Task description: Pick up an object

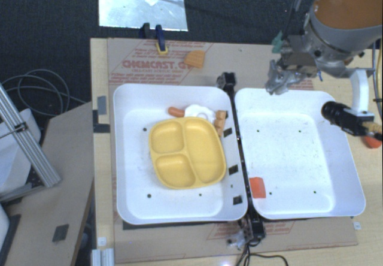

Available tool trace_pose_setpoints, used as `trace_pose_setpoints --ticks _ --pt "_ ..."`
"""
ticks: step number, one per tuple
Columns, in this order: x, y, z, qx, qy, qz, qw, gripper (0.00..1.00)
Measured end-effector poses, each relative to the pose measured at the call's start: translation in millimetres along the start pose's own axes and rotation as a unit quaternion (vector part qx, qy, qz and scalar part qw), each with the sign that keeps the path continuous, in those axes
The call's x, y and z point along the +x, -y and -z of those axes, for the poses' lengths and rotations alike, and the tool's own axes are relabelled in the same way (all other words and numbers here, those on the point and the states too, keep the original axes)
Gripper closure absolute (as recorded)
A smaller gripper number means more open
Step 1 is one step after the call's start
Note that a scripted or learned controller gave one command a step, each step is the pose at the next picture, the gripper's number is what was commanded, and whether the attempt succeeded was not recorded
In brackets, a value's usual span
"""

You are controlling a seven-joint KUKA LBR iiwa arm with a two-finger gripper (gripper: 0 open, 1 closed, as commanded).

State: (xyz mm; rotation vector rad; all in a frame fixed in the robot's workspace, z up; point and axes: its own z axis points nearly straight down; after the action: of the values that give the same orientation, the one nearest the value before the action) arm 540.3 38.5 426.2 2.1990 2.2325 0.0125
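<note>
A yellow three-compartment plate [185,153] lies in the left bin [134,157]. Behind it sit a small orange sausage-like piece [176,112], a white object [199,112] and a tan piece [220,120]. An orange-red block [257,187] rests at the front left of the right bin [335,187]. My gripper [279,84] hangs over the back left corner of the right bin, well above its floor, with nothing seen between its fingers.
A tan block [194,59] lies on the cardboard behind the left bin, near a blue and yellow clamp [160,37]. A black cylinder [344,116] on a mount juts in at the right bin's far edge. A black divider [233,139] runs between the bins.
</note>
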Motion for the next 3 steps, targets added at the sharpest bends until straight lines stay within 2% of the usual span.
trace_pose_setpoints --ticks 1,2,3 --pt "0 0 0 0.001 0.000 0.000 1.0000 0.00" --pt "-54 42 -90 0.010 0.001 -0.010 0.9999 0.00" --pt "-50 38 -74 0.003 0.000 -0.005 1.0000 1.00"
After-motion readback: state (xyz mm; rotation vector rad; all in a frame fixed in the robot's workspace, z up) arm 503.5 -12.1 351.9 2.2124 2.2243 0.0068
